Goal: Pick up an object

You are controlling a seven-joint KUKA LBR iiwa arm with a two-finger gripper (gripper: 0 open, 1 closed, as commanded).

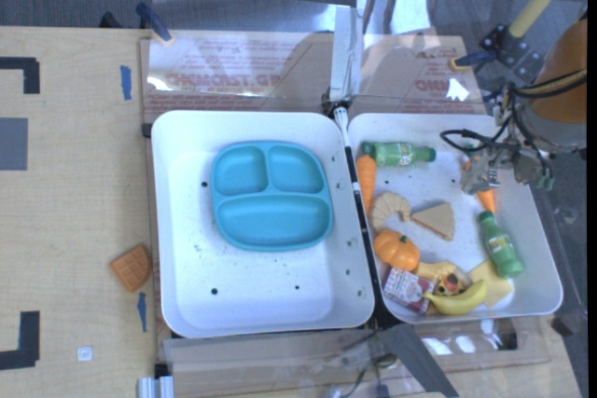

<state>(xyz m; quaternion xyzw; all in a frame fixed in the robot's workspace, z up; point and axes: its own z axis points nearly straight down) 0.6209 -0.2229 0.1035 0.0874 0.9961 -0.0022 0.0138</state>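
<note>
My gripper (489, 171) hangs over the far right part of the right bin (546, 284), at the end of the grey arm with its orange band (569, 79). A small orange piece (487, 199) shows just below the gripper; whether it is held is unclear. Near it lies a green bottle (500, 244). Further left are a second green bottle (399, 153), a carrot (366, 182), a round cracker (390, 208), a tan wedge slice (434, 221), an orange pumpkin (397, 249), a red-and-white packet (403, 287) and a banana (464, 295).
The left bin (177, 294) holds a blue divided plate (271, 195). A brown waffle (131, 267) lies on the wooden bench left of the bins. Clear plastic sheets (280, 51) stand behind both bins. Cables (466, 143) dangle by the wrist.
</note>
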